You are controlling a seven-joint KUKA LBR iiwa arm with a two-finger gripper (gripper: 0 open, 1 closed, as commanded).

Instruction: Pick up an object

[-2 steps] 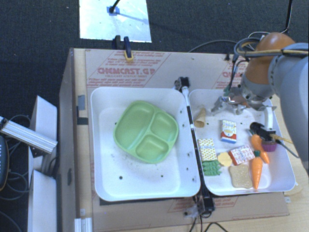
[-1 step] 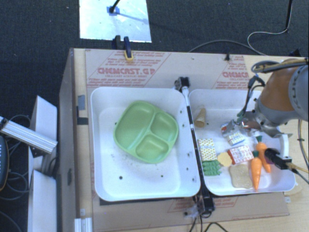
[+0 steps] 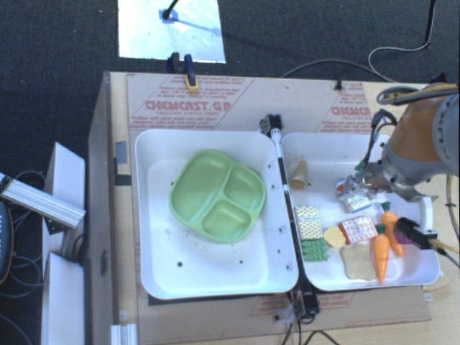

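Resting on a wooden bench (image 3: 215, 99), two white bins (image 3: 154, 264), dark carpet (image 3: 50, 49) around.

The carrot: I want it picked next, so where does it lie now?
The carrot lies in the right bin, near its front right corner, just right of the bread slice and below the gripper.
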